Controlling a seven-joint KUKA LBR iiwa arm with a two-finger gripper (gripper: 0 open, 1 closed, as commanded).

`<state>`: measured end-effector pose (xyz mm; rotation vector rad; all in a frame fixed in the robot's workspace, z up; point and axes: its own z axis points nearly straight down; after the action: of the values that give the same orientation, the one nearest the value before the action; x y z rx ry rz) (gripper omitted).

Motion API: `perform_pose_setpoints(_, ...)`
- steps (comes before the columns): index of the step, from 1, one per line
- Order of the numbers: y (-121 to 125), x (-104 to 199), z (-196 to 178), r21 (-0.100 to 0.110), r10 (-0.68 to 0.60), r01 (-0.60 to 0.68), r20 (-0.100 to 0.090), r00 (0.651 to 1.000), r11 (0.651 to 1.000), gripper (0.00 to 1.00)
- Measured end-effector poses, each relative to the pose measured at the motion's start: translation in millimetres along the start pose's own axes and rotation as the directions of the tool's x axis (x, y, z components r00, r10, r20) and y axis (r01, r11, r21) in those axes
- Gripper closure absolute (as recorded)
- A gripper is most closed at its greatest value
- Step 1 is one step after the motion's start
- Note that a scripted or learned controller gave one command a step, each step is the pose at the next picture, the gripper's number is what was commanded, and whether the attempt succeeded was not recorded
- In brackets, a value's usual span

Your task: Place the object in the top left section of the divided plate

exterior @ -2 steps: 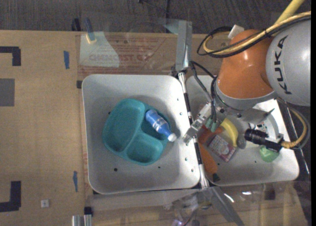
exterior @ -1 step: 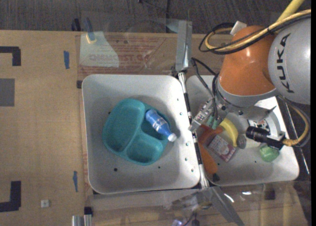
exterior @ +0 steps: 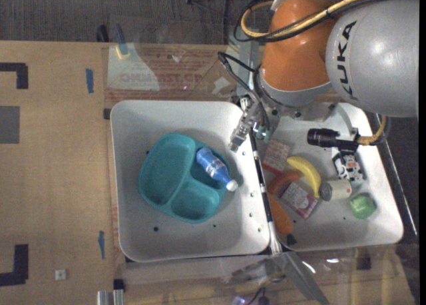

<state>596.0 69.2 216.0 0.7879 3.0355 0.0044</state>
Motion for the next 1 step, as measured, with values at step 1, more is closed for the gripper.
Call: perform_pose_setpoints(1, -68.1, 70.6, 30.6, 0.001, -0.244, 0.244, -0.004, 0.970, 0.970, 1.00)
